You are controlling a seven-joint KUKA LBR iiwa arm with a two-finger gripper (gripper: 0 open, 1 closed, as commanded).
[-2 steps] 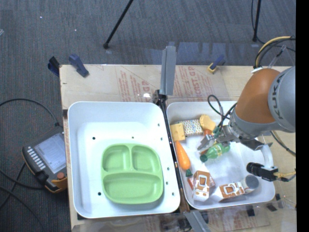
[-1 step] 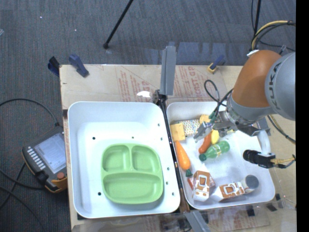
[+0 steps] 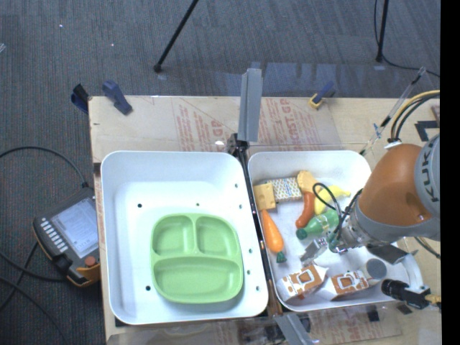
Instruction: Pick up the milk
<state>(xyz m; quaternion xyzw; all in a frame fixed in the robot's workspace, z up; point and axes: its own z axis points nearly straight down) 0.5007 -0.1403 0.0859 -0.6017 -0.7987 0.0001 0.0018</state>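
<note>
Camera view: hand [image 3: 317, 249] above milk [image 3: 302, 283]

Green tray [image 3: 196, 259] — glossy plastic; bins [image 3: 118, 192] smooth white plastic; bench [image 3: 165, 124] matt plywood

The counter [image 3: 180, 121] is a brown board with red print. Two white bins lie directly on it, side by side: left bin [image 3: 129, 192] and right bin [image 3: 345, 160].

Grey carpet [image 3: 86, 42], tripod legs [image 3: 180, 27]
</note>
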